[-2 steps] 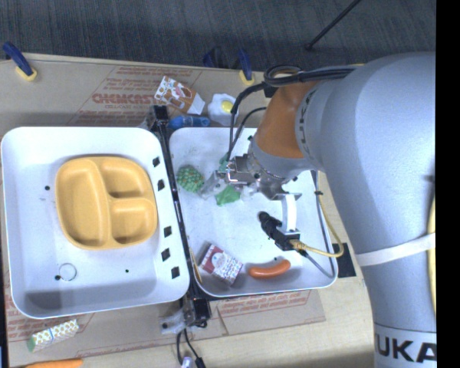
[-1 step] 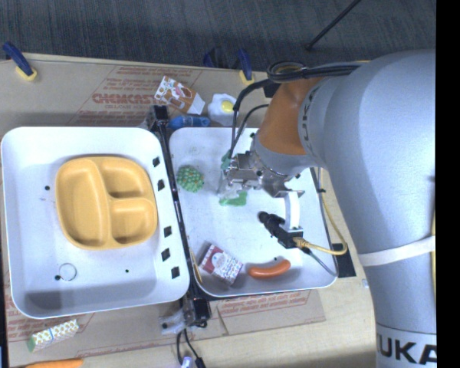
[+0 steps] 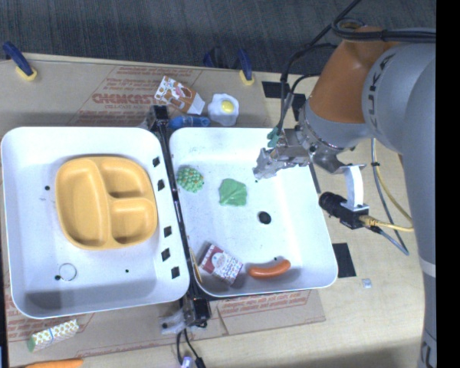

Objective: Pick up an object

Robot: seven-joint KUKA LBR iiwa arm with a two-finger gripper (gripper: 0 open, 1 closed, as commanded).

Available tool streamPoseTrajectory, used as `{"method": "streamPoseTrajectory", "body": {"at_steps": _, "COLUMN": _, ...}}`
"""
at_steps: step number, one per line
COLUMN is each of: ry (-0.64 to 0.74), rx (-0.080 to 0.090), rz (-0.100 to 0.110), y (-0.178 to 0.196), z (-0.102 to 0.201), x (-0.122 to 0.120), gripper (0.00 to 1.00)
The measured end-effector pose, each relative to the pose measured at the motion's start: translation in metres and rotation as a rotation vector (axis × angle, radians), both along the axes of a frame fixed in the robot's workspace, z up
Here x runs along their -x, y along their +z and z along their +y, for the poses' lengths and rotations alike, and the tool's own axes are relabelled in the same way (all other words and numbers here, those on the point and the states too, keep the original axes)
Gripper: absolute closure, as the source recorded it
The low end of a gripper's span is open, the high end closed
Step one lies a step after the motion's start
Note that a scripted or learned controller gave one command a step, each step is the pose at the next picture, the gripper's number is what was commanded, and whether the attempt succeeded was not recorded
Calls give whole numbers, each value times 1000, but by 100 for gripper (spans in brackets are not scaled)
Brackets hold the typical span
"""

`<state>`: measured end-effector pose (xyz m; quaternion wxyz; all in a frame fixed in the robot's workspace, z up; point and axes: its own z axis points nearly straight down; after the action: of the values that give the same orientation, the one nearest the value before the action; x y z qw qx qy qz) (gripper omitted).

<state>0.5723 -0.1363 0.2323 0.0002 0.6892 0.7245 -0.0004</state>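
Gripper — hung low over the far part of the right bin, carried in from the right on the grey arm with its orange band. Empty, as far as can be seen; whether wide or narrow, cannot tell from this slant. Probably poised there to drop onto something just to its near-left.

Left bin: given over almost wholly to a yellow divided tray, lying flat and too broad for a two-finger pinch, so a poor candidate.

Right bin: home to the small pickable things, spread well apart, which leaves room to come down around any one of them.
- Orange sausage-shaped piece, lying lengthwise against the near wall; awkward, with the wall in the way.
- Small printed carton, tilted just to its left, also crowding the near wall.
- Green leafy piece, mid-bin and nearest to the gripper — likeliest target, judging by position.
- Green knobbly ball, left of the leafy piece, near the dividing wall.
- Small dark round spot on the floor; too small to identify.

Beyond the far rim, out of play: a second carton and a yellow-and-white item on the cardboard.

Task not yet done; nothing lifted.
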Motion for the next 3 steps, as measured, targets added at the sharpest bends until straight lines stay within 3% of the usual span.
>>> {"method": "streamPoseTrajectory", "body": {"at_steps": 1, "ry": 0, "rx": -1, "rz": 2, "y": -1, "z": 0, "x": 0, "gripper": 0}}
{"method": "streamPoseTrajectory", "body": {"at_steps": 2, "ry": 118, "rx": -2, "rz": 5, "y": -101, "z": 8, "x": -11, "gripper": 0}}
{"method": "streamPoseTrajectory", "body": {"at_steps": 3, "ry": 307, "rx": 0, "rz": 1, "y": -141, "z": -51, "x": -31, "gripper": 0}}
